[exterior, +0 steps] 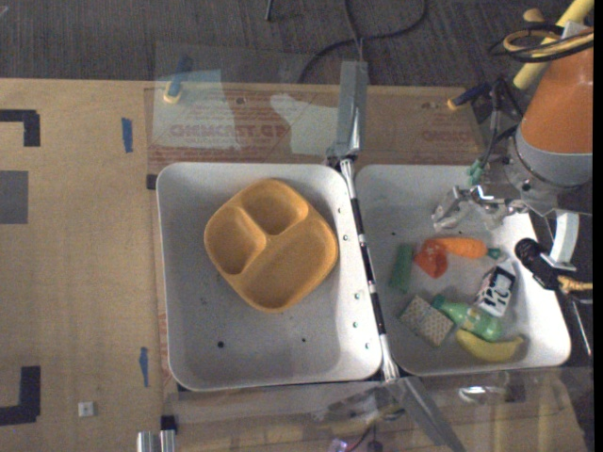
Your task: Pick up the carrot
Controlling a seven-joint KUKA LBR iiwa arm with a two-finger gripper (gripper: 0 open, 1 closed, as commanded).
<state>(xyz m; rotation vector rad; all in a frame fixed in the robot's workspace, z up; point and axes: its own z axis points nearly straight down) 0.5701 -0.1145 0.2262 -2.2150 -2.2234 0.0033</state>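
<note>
The right-hand shallow white bin (539,347) is crowded. A red, rounded object (431,261) touches the left end of the carrot, and a narrow green piece (402,266) lies further left. Nearer the camera lie a speckled tan square sponge (426,320), a green plastic bottle (471,318), a yellow banana (490,347) and a small black-and-white carton (496,291).

The left-hand white bin (188,337) holds a yellow-orange divided plastic plate (271,244). Both bins sit on a tan wooden bench (75,281) marked with black and blue tape; dark carpet and black cables lie beyond.

The orange carrot (458,248) is short and tapered, lying left to right in the middle of the right bin. The metal two-finger gripper (468,201) hovers just beyond it, holding nothing; how wide its fingers stand cannot be told.
</note>
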